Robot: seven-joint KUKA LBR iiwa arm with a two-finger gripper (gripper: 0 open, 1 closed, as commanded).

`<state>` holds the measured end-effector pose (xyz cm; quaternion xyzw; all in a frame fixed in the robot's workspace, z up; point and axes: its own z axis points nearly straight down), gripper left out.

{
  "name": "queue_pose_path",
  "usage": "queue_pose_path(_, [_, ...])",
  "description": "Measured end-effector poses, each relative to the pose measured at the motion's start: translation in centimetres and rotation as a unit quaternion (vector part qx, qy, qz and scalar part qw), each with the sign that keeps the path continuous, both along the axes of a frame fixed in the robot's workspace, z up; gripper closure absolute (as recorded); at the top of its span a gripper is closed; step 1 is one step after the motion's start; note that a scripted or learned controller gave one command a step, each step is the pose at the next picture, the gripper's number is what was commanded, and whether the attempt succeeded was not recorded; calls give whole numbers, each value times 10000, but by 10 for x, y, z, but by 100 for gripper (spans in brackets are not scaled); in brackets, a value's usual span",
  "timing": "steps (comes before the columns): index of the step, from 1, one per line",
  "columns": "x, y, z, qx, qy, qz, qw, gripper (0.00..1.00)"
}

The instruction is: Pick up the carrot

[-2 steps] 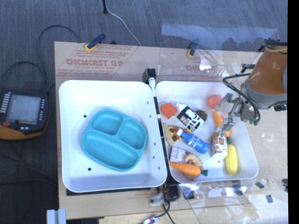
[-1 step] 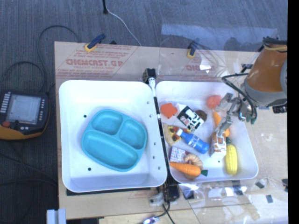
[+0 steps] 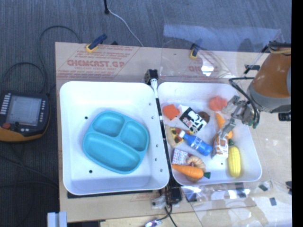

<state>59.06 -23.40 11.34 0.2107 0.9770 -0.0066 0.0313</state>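
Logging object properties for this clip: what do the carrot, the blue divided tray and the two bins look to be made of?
Carrot: likely moulded plastic toy, smooth, evenly orange, with a green stub.
Blue divided tray: apparently hard plastic, uniform colour, rounded compartments, soft sheen.
Bins: probably glossy white plastic, with rounded moulded corners.

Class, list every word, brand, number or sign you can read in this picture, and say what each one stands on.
"CHEMCAST GP", red print on the brown board behind the left bin.
More red print on the board behind the right bin: blurred.
Handheld screen: too small.
Black-and-white packet, small red-and-white packet: unreadable.
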Motion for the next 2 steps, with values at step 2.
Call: queue_pose_path(2, [-39,10,-8,61,155,917,9956,100])
